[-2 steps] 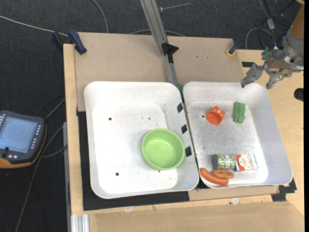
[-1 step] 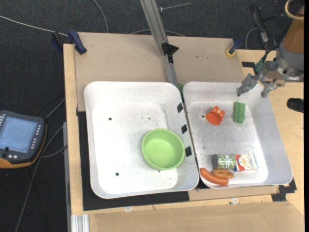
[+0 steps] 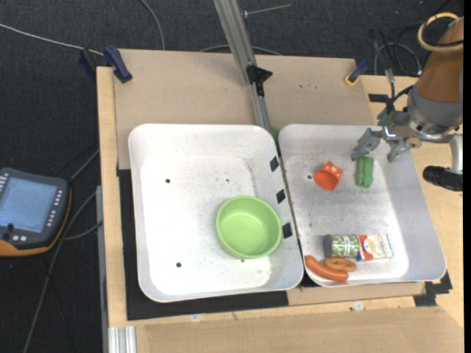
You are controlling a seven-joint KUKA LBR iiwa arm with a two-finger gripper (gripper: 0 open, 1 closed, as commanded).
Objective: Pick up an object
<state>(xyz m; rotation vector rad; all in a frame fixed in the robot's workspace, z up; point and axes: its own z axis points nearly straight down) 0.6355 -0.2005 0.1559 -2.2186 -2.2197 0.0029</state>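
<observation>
My gripper [image 3: 382, 147] hangs over the far right part of the right bin [image 3: 412, 197], fingers spread open with nothing between them. A green cucumber-like piece [image 3: 364, 172] lies just below and left of the fingertips. An orange-red cup [image 3: 328, 176] rests on its side to the left of it. Near the bin's front edge lie a small carton [image 3: 358, 247] with green and red print and a red-orange hot dog [image 3: 327, 268].
A green bowl [image 3: 249, 226] sits in the left bin [image 3: 169, 197] near the divider. A slanted metal pole [image 3: 239, 43] crosses the back of the bench. A handheld pendant [image 3: 29, 212] lies on the floor at the left.
</observation>
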